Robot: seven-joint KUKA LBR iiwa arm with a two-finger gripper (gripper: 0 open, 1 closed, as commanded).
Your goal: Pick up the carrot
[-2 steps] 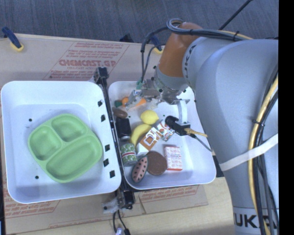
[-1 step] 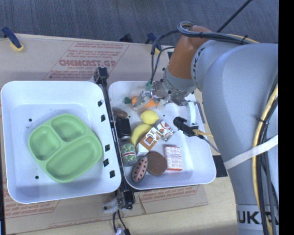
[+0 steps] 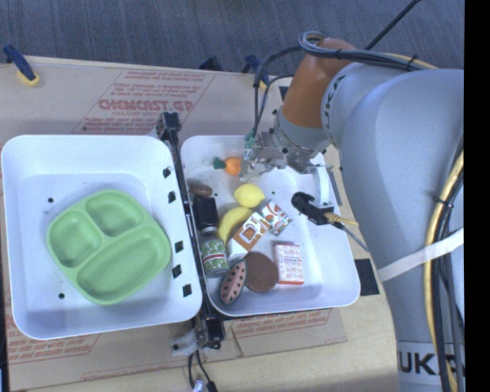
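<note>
Cardboard-topped bench | gripper hovered just beside carrot at right bin's far edge | couldn't tell finger state | I'd centre over it, then descend

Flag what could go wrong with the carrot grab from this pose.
1. The carrot is small and lies close to the far wall of the right bin; the gripper beside it might clip that wall or push the carrot away.
2. The lemon and banana lie just in front, so a low approach could nudge them.
</note>
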